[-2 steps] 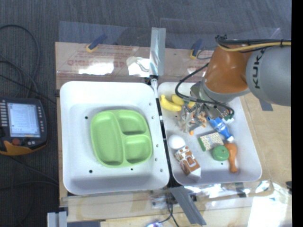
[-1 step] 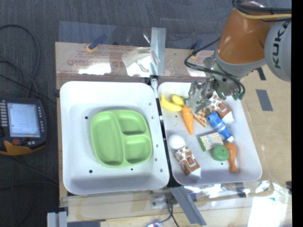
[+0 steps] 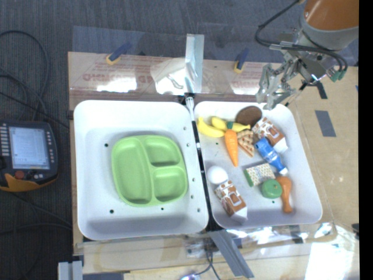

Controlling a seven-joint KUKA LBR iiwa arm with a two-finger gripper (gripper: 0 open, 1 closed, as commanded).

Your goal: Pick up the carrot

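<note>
floor: dark carpet | bench (image 3: pixel 87 74): brown | carrot (image 3: pixel 232 146): right bin (image 3: pixel 303 156) | tool (image 3: pixel 274 92): released, above rim

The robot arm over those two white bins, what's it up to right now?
The grey and orange robot arm's two-finger gripper hangs above the back edge of the right white bin, holding nothing. The orange toy carrot it is meant to pick up lies untouched in that bin, between a yellow toy banana and a waffle piece, amid other toy food. The left white bin holds a green divided plastic plate.
</note>
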